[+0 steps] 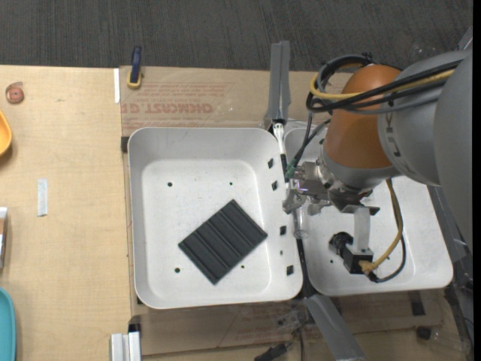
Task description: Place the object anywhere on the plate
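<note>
Camera view, lower frame to upper. Lower centre: the plate (pixel 223 241), a dark ribbed rectangular slab, lies flat and turned on the diagonal on the floor of the left bin (pixel 139 201), clear of its walls. It looks stiff and thin, and its ribs should keep a placed item from sliding. Right of centre: the gripper (pixel 301 220) hangs over the wall shared with the right bin (pixel 421 277) — whether it is spread or closed, or pinching anything, cannot be told. The object to be placed cannot be identified, since the wrist covers much of the right bin. If it sits under there it is probably small and light, and best taken across its narrowest width. Above: the arm (pixel 368 126) with its orange band. Upper frame — printed cardboard (pixel 195 104) beyond the bins.
</note>
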